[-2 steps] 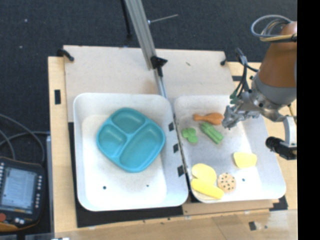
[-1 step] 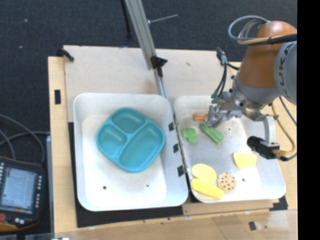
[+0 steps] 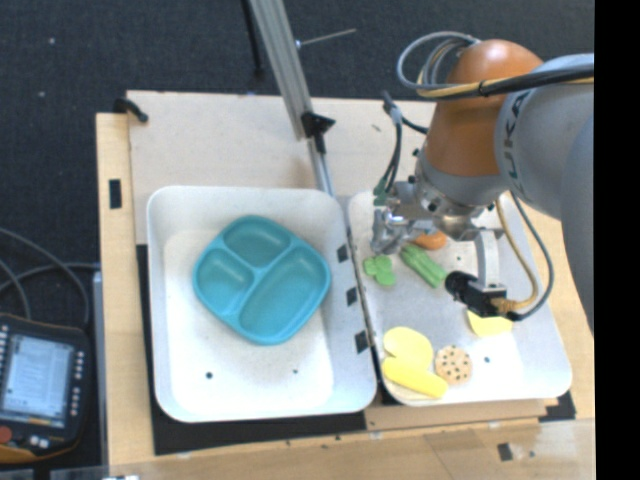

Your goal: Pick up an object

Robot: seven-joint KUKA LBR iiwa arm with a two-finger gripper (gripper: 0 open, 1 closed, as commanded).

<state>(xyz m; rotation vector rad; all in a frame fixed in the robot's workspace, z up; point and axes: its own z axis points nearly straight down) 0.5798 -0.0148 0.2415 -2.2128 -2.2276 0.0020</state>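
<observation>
Just below the jaws (image 3: 386, 236) lies a green toy (image 3: 380, 268).

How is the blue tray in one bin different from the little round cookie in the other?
The blue tray is far larger than the cookie. The tray is turquoise and split into three compartments, while the cookie is a tan disc with dark spots. The tray lies alone in the left bin; the cookie sits in the right bin next to yellow pieces, not far from the gripper. Both lie flat on the white bin floors.
</observation>
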